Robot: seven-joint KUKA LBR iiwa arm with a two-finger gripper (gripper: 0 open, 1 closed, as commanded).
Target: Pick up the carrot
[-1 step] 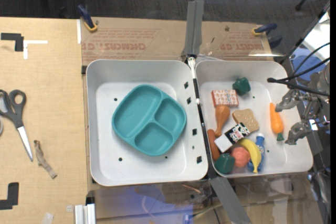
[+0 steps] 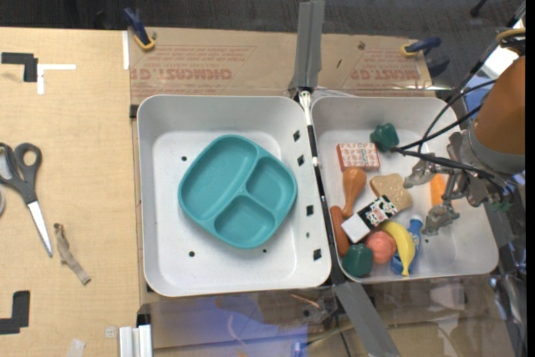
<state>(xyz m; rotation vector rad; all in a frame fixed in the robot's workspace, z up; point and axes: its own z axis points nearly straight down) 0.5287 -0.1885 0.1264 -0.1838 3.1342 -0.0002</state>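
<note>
The carrot (image 2: 437, 187) is a small orange piece near the right side of the right bin (image 2: 468, 259). My gripper (image 2: 428, 197) reaches in from the right and hangs right over it. One metal finger (image 2: 417, 175) is to the carrot's upper left and the other (image 2: 438, 218) is below it. The fingers stand spread wider than the carrot, so the gripper is open around it and not clamped on it. The wrist and cables hide part of the carrot.
Left of the carrot lie a cracker (image 2: 391, 190), drumstick (image 2: 353, 185), black-and-white box (image 2: 376, 213), banana (image 2: 404, 245), pink ball (image 2: 380, 246), sausage (image 2: 338, 230) and green toys (image 2: 358, 262). A teal divided plate (image 2: 238, 191) sits in the left bin (image 2: 159, 205).
</note>
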